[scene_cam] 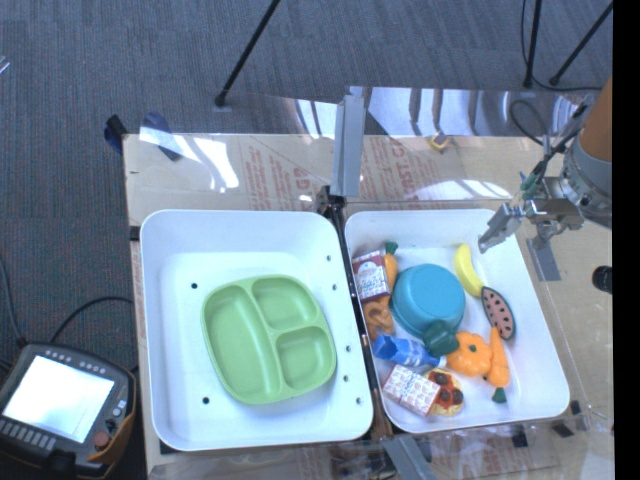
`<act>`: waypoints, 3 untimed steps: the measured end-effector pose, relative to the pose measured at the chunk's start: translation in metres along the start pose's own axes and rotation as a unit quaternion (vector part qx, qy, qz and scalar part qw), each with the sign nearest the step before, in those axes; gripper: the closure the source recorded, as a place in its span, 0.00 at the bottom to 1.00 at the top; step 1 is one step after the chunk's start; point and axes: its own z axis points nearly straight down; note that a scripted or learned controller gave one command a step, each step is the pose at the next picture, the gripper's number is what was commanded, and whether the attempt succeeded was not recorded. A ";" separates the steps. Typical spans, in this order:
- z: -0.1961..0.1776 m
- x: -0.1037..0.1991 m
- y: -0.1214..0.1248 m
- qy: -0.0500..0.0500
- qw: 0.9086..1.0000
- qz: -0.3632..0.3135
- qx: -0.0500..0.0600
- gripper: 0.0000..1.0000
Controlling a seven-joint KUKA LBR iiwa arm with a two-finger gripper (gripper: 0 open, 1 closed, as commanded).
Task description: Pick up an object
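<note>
My gripper (520, 245) hangs above the far right edge of the right bin (545, 343), its two grey fingers spread open with nothing between them. Just left of it and below lie a yellow banana (466, 268) and a watermelon slice (497, 312). A blue bowl (429, 298) sits upside down in the bin's middle. Around it lie an orange fruit (469, 354), a carrot (497, 360), a blue carton (399, 348), a small printed box (412, 388), a brown carton (371, 275) and a pretzel (379, 314).
The left bin (175, 258) holds a green divided plate (268, 336). A grey post (349, 143) stands at the back between the bins. A teach pendant (62, 403) lies on the floor at lower left, and tripod legs stand behind the bench.
</note>
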 end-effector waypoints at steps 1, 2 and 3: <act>0.117 -0.009 -0.047 0.002 1.000 0.005 0.007 0.00; 0.187 0.006 -0.063 0.001 0.999 -0.035 0.002 0.00; 0.186 0.028 -0.111 0.001 0.999 -0.047 0.002 0.00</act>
